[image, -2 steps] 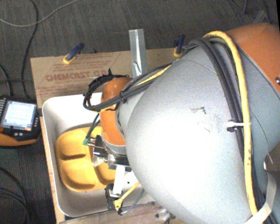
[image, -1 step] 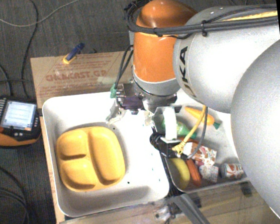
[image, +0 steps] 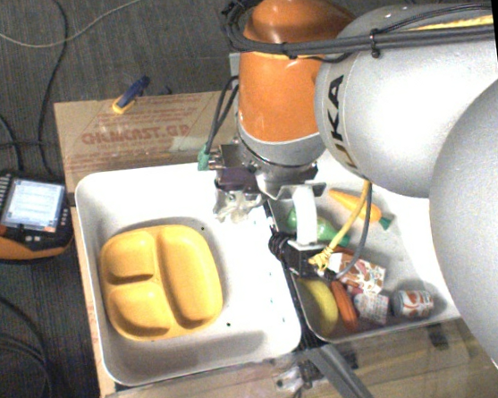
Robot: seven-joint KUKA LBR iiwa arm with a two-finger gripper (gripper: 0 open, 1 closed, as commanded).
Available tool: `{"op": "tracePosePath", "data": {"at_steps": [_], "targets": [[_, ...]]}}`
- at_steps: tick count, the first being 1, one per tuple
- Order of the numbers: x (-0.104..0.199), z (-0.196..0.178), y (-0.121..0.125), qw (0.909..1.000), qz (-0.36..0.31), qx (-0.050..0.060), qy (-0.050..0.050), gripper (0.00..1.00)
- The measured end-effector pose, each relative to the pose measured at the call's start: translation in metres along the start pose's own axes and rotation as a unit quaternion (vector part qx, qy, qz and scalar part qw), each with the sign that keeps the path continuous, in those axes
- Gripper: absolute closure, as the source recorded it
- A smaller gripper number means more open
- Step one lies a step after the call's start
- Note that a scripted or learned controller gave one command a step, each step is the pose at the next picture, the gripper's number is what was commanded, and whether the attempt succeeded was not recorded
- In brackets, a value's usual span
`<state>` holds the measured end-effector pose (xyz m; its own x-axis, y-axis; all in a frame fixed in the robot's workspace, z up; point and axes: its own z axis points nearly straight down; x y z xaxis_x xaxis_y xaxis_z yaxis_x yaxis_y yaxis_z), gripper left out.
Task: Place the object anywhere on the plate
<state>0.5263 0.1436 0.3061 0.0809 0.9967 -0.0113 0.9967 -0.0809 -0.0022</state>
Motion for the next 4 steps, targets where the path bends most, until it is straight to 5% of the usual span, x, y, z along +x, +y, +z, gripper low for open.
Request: {"op": "tracePosePath", "data": {"at_steps": [1, 2, 3, 4], "targets": [[-0.001, -0.006, -0.042, 0.9961, -0.089, -0.001, 0.003, 1.0], [0.062, -0.106, 0.018, 0.9966, 0.083, -0.001, 0.003, 1.0], [0.096, 0.053, 0.078, 1.0, 0.002, 0.001, 0.003, 1.0], [0.093, 0.023, 0.039, 0.9782, -0.208, -0.001, 0.004, 1.0]]}}
